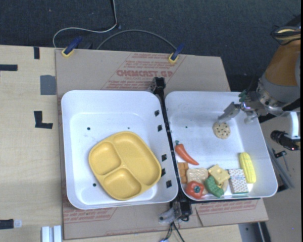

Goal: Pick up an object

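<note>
My gripper (236,111) hangs over the far right part of the right bin (202,105), just above and to the right of a round speckled cookie (221,130), which lies alone on the bin floor. A red chili pepper (186,154) lies near the bin's left wall. Along the near edge sit a yellow corn cob (247,166), a red tomato (194,189), a green vegetable (213,186), a yellow cheese piece (218,173), a tan cracker (197,174) and a small patterned white box (237,180). The gripper carries nothing that I can see.
The left bin (81,115) holds a yellow divided plate (124,164). Both bins rest on a cardboard sheet (136,72) clamped at the far edge. The arm's orange band (285,67) stands at the right, beyond the bin wall.
</note>
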`<control>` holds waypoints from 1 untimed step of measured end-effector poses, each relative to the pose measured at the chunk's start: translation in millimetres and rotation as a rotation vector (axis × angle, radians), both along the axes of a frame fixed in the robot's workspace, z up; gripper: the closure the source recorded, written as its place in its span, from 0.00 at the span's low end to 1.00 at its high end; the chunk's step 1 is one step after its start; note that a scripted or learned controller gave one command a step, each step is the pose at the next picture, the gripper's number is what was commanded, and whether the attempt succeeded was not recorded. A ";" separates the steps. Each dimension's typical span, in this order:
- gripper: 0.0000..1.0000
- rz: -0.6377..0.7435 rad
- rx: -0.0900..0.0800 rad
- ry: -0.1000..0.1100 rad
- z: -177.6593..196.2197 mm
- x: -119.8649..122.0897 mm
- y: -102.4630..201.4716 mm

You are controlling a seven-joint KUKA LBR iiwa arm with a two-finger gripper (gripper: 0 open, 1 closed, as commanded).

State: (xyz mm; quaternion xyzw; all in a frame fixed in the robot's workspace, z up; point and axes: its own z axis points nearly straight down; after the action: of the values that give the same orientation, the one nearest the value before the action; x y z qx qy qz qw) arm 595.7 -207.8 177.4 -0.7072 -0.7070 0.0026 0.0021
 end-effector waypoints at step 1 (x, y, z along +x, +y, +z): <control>0.00 0.002 0.000 -0.001 -59.9 25.2 -6.9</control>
State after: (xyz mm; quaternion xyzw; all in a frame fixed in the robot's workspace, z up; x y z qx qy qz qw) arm 620.9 -214.8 117.5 -0.7065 -0.7077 0.0024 0.0017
